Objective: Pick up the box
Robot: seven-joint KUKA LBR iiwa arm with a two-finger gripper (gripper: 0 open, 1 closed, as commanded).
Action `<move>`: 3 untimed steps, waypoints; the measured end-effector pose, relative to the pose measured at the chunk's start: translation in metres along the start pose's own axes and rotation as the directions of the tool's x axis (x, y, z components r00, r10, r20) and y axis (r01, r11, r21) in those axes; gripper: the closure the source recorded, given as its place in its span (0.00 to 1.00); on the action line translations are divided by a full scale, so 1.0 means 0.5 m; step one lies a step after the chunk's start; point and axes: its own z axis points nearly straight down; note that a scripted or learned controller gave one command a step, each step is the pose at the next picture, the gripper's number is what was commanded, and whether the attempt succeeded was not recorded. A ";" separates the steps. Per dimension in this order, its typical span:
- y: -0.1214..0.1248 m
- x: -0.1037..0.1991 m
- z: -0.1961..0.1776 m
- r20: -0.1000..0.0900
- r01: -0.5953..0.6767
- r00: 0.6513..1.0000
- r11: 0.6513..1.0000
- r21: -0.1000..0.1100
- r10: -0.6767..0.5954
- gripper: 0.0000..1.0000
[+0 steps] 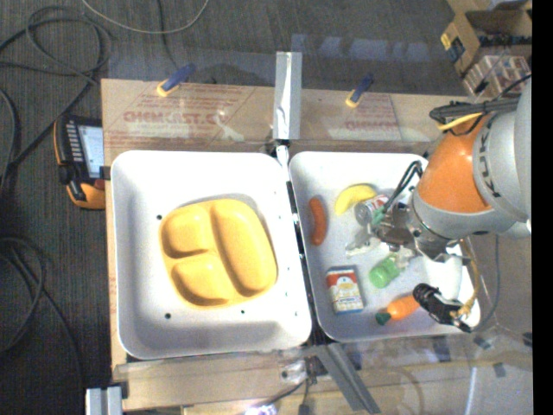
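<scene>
While the fingers, state unclear, hover mid-bin, the box lies nearby, untouched.

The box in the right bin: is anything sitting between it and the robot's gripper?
Yes. The gripper hangs above and to the right of the box, and a small green object lies on the bin floor roughly between them. From straight above, nothing visible covers the box.

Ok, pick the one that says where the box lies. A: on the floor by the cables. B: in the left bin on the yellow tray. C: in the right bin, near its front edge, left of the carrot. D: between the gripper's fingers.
C: the box lies flat in the right bin, near the front edge, with the carrot to its right.
</scene>
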 end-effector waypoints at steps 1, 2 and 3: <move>-0.035 0.027 0.045 0.007 -0.008 1.000 0.999 -0.052 0.008 0.00; -0.086 0.128 -0.095 0.002 0.106 0.994 0.994 -0.001 -0.106 0.00; -0.085 0.129 -0.110 0.002 0.107 0.994 0.994 0.002 -0.107 1.00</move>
